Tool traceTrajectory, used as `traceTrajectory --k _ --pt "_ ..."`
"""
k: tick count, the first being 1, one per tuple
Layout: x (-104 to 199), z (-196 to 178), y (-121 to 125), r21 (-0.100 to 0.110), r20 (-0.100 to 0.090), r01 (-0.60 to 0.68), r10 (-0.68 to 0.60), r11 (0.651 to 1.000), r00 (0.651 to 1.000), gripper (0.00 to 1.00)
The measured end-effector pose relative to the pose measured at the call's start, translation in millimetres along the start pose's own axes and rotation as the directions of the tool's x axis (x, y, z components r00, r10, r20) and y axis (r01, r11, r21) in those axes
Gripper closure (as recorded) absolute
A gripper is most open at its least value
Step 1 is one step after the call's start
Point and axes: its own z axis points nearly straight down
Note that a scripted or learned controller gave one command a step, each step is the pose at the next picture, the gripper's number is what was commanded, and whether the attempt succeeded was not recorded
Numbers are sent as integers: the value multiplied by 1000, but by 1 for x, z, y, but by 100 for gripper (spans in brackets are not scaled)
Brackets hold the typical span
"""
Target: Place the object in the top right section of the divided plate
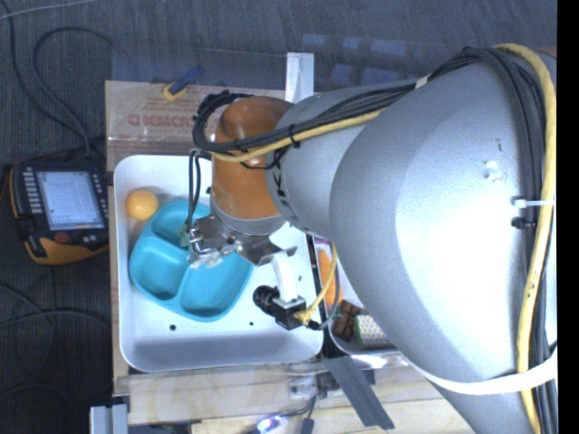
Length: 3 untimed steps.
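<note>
A blue divided plate (172,269) lies in the left white bin (181,346). A yellow-orange ball (141,203) rests on the bin floor just beyond the plate's upper left rim, outside every section. My gripper (206,250) hangs low over the plate's middle, near the ridges between its sections, to the right of the ball. The orange wrist band (246,165) and the grey arm hide the plate's right side.
The arm covers most of the right bin; an orange item (324,278) and a dark packet (360,326) peek out by the divider. A cardboard sheet (163,116) lies behind the bins. A teach pendant (59,208) sits on the floor at left.
</note>
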Motion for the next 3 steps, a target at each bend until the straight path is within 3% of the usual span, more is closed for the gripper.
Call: traceTrajectory --k 1,2,3 --pt "0 0 0 -1 0 -1 1 1000 1000 0" --pt "-75 -90 39 -4 4 306 -306 952 952 0" --pt "-76 -294 58 -6 2 -176 176 984 984 0"
